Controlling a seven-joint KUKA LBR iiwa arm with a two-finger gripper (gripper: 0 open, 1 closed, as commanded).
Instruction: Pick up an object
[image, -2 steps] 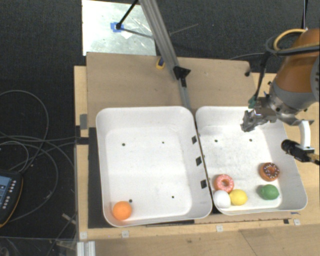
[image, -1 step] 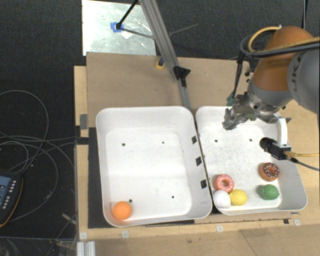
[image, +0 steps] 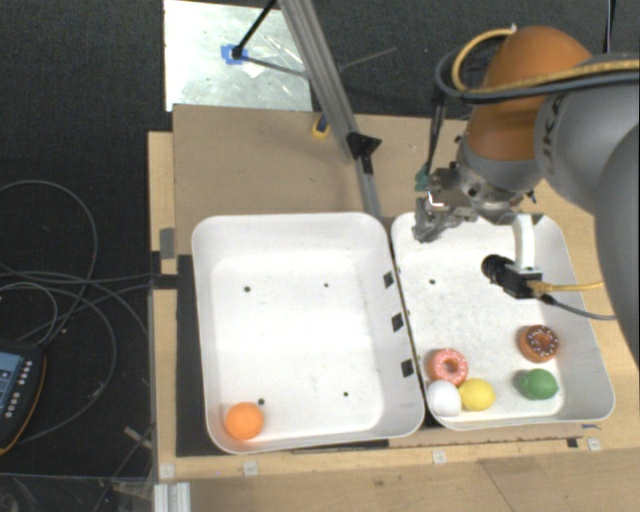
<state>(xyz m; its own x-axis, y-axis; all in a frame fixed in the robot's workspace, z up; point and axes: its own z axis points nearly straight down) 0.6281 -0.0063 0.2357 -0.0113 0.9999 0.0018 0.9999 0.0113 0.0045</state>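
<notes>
Plainly, we judge the pick as not yet begun: nothing is lifted, and every object lies on a bin floor. We take the narrow dark seam between the two bins (image: 398, 310) as our landmark and read leftward of it first. Far to the seam's left, in the near corner of the shallow white left-hand bin (image: 290, 232), sits a round orange ball (image: 243, 421), alone. Just right of the seam, in the near part of the shallow white right-hand bin (image: 590, 345), lie a pink-iced ring doughnut (image: 447, 365), a small white ball (image: 443, 399) and a yellow lemon-like fruit (image: 477, 394), touching one another. Further right are a chocolate-iced ring doughnut (image: 539, 343) and a round green fruit (image: 538, 384).

All of these are near-round, so none points any way that matters; the doughnuts lie flat with holes up, and the yellow fruit's slight long axis is too small for us to tell.

The grey two-finger gripper (image: 432, 222) hangs right of the seam over the far end of the right-hand bin, well apart from the objects; its fingers are too blurred for us to say whether they are parted or together. Choosing, descending and grasping remain.
</notes>
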